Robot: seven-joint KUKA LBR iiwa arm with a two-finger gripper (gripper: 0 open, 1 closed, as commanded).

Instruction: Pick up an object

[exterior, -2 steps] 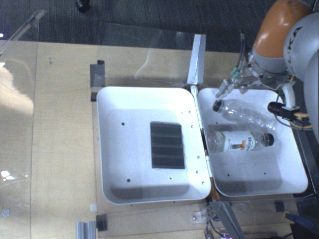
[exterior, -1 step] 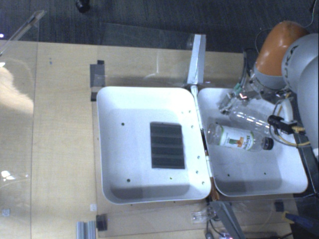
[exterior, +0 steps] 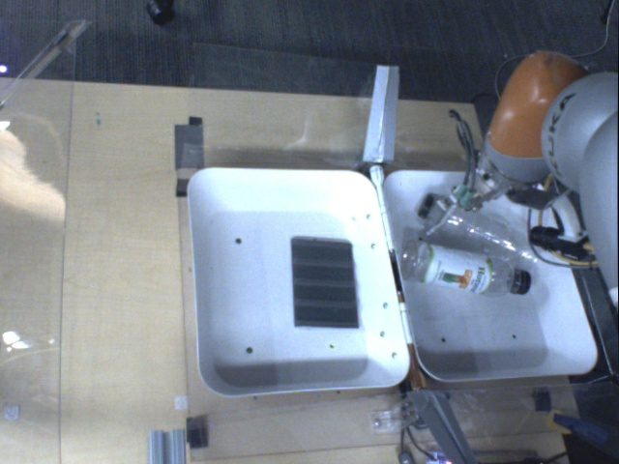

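The tool (exterior: 462, 197) hangs over the far part of the right bin (exterior: 571, 351), under the arm's orange band (exterior: 527, 104); whether it is open or closed cannot be told. Just below it and slightly nearer the camera, a clear plastic bottle (exterior: 464, 271) lies on its side on the bin floor, its dark cap pointing right, apart from the tool. Left of the tool, across the shared rim, the left bin (exterior: 222, 259) holds a flat dark ribbed pad (exterior: 325, 281). Both bins rest on the wooden worktop (exterior: 106, 259).
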